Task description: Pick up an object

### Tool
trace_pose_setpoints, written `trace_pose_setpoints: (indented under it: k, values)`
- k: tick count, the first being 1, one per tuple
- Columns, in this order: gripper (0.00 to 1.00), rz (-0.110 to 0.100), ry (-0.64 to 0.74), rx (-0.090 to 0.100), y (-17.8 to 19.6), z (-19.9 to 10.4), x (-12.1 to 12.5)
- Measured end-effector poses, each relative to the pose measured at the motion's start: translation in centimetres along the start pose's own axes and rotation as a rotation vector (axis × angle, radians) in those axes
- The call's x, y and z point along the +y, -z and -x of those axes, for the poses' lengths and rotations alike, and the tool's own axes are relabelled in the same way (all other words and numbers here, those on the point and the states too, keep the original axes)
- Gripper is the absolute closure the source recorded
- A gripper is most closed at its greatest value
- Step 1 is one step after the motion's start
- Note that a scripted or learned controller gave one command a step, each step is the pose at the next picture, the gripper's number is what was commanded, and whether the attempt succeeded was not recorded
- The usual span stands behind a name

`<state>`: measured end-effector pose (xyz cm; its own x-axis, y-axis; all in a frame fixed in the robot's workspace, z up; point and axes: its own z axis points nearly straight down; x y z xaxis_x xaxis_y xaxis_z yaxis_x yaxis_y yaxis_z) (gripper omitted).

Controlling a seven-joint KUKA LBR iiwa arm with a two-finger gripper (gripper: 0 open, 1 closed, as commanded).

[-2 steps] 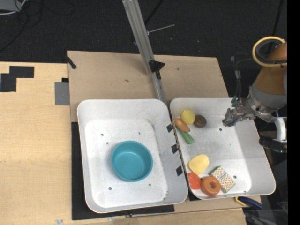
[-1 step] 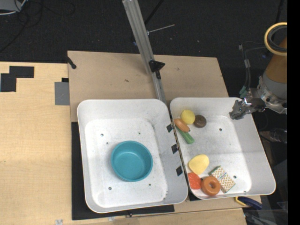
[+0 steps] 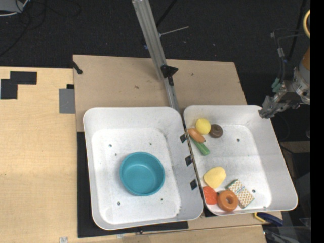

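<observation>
The right bin holds several small items: a yellow ball, a brown ring, an orange carrot-like piece, a green stick, a yellow lump, a red piece, an orange ring and a patterned block. My gripper hangs at the bin's far right corner, above the rim, away from all items. Nothing shows between its fingers.
The left bin holds a teal bowl. A metal rail slants from the back down to the gap between the bins. Black clips sit along the divide. Wooden board lies to the left.
</observation>
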<state>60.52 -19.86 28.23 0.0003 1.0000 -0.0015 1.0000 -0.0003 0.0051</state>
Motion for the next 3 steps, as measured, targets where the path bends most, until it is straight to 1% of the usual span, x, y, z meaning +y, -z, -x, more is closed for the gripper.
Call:
trace_pose_setpoints:
  k: [1,2,3]
  values:
    - [1.00,-0.005,0.004,0.002,-0.3,-5.5,-0.6]
    - [1.00,-0.007,0.003,0.002,-2.3,-10.3,-2.1]
    - [1.00,-0.007,0.004,0.002,-3.9,-15.8,-3.5]
